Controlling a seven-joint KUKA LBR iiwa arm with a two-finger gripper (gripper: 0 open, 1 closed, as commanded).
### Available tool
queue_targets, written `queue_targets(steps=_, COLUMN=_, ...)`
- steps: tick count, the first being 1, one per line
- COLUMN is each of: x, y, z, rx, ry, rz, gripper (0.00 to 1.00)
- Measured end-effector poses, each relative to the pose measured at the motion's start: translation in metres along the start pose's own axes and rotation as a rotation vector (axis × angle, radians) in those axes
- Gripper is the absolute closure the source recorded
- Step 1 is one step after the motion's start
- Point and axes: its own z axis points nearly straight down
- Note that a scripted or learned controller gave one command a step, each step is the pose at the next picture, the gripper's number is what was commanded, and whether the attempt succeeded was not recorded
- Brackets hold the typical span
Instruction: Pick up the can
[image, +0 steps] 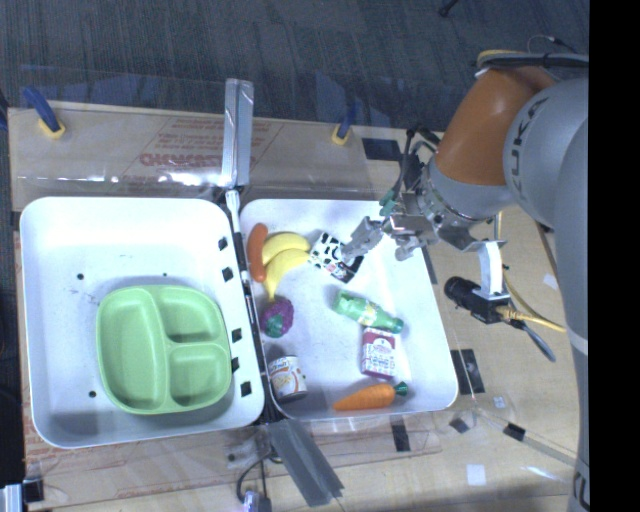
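The can (286, 377) is small, with a pale label and a dark top. It stands near the front left corner of the right bin (430, 330), close to the divider. My gripper (386, 241) hovers over the back right part of that bin, far from the can. Its two fingers are spread open with nothing between them. The left finger (362, 238) is next to a black-and-white patterned item (332, 256).
The right bin also holds two bananas (281, 256), an orange piece (257, 247), a purple fruit (277, 316), a green bottle (368, 311), a red box (379, 353) and a carrot (367, 397). A green divided plate (165, 347) lies in the left bin (60, 240).
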Motion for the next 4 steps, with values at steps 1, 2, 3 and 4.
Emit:
queue_targets(steps=1, x=0.0, y=0.0, z=-0.006, rx=0.009, ry=0.002, rz=-0.004, gripper=1.0)
queue_targets(steps=2, x=0.041, y=-0.051, z=0.016, rx=0.003, ry=0.0, rz=0.355, gripper=1.0)
queue_targets(steps=3, x=0.025, y=-0.094, z=0.038, rx=0.004, ry=0.002, rz=1.023, gripper=1.0)
queue_targets(steps=4, x=0.032, y=-0.052, z=0.05, rx=0.0, ry=0.0, rz=0.866, gripper=1.0)
